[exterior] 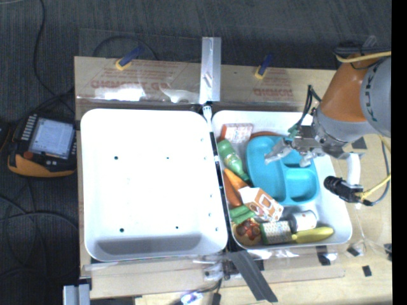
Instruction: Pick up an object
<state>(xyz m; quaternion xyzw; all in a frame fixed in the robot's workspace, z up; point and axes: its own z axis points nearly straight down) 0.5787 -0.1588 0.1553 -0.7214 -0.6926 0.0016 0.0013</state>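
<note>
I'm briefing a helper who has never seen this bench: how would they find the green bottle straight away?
Start at the right bin, the one crowded with items. Look along its left wall, next to the divider between the two bins: the green bottle lies there, just below a small red-and-white packet and left of the big blue container. It is the only bright green, elongated item there; the orange carrot lies below it.

A single fixed camera looks down from above on the tabletop [146, 75], tilted slightly so the far edge sits toward the top of the frame. It stands far enough back to take in both white bins side by side, the left bin [149, 183] and the right bin [340, 224], along with dark carpet [191, 11] around them. The arm [353, 100] enters from the right side of the frame.
</note>
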